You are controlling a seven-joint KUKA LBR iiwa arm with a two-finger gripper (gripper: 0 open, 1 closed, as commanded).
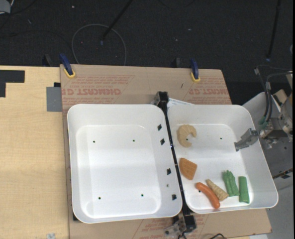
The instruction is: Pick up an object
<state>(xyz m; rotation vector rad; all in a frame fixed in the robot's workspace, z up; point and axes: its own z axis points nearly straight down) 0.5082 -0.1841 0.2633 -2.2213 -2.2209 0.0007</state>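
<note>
gripper [245, 139] at right bin [256, 128] right rim | fingers: cannot tell if open or closed | croissant [187, 134] well left of it | green beans [236, 185] nearer

Claw [245, 139] fingers too small to tell; arm [279, 126] cut off at right edge.

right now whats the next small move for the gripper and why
Probably move left and toward the near edge, over the green pieces. The gripper sits at the right bin's far right rim with nothing between its fingers, and those pieces are the closest items.
</note>
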